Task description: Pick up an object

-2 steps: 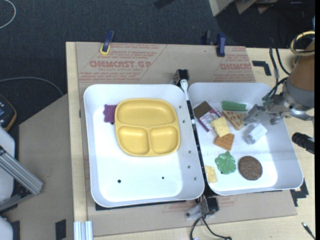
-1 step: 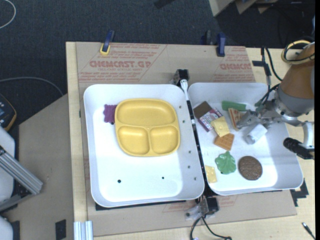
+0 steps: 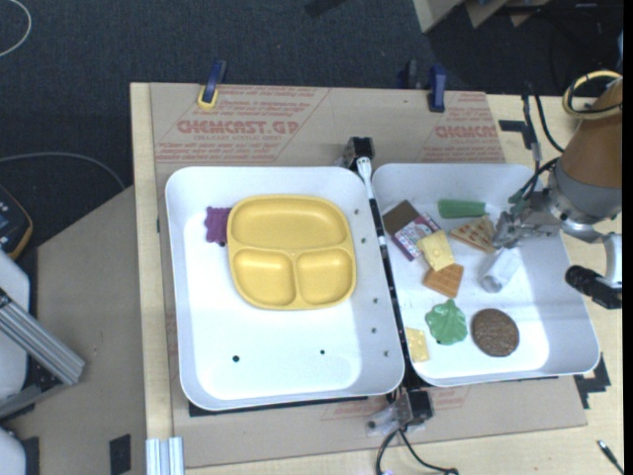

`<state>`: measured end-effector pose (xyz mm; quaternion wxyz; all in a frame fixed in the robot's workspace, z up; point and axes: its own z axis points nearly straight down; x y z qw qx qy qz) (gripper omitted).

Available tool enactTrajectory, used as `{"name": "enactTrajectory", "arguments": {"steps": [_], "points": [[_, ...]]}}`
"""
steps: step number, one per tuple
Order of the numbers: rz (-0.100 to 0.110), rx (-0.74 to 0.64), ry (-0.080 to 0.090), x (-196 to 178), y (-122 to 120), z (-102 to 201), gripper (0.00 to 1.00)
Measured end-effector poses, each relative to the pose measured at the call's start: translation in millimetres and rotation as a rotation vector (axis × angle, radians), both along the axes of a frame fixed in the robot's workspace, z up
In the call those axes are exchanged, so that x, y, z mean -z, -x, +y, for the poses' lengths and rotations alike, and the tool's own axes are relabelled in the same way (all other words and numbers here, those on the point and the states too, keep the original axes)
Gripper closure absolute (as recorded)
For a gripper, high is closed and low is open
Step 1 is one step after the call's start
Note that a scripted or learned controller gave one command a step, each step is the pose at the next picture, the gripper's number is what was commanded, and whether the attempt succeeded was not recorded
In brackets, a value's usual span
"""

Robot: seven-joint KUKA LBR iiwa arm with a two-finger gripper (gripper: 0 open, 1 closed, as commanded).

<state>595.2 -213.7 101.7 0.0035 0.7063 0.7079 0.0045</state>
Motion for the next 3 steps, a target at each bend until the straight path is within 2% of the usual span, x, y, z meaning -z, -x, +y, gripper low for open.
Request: {"name": "enactTrajectory", "arguments": {"steps": [1,2,3], "points": [[0.004,0.002,0.005,-44,-3,-3,1.0],[0.002,0.0,0.005,-107,-6,3,1.0],[0.005,0.001,0.004,-125,-8,3,1.0]]}}
